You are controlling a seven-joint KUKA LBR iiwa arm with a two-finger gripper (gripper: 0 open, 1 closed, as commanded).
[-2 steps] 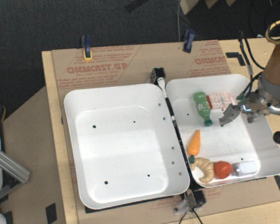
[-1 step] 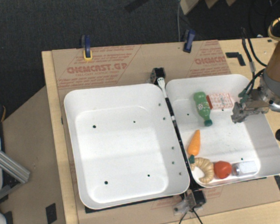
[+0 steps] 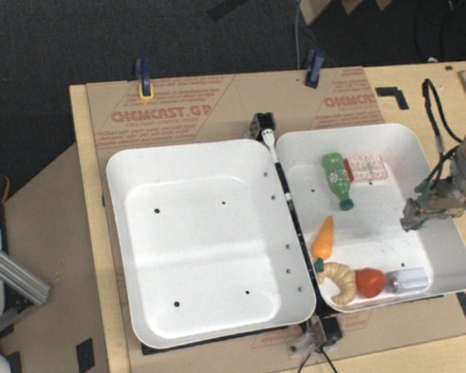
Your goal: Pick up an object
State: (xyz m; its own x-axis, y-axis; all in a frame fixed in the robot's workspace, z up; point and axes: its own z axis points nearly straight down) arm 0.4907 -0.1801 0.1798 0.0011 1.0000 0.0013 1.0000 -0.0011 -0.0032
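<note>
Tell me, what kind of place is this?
Probably a robotics lab test bench: two white bins clamped on a protective board, toy food such as a carrot and green bottle, and a robot gripper at the right.

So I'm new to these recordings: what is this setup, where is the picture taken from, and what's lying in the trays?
This is one camera fixed above a bench, looking down at a slant. Two shallow white bins sit side by side on a cardboard-covered board. The left bin has only small dark dots on its floor. The right bin holds the objects: a green bottle, a red-and-white printed packet beside it, an orange carrot-like toy, a tan curved piece, a red round item and a clear container. The machine is a robot arm reaching in from the right; its gripper is over the right bin's right side. Nothing is visibly held, and the view is too coarse to tell how the jaws stand.
</note>
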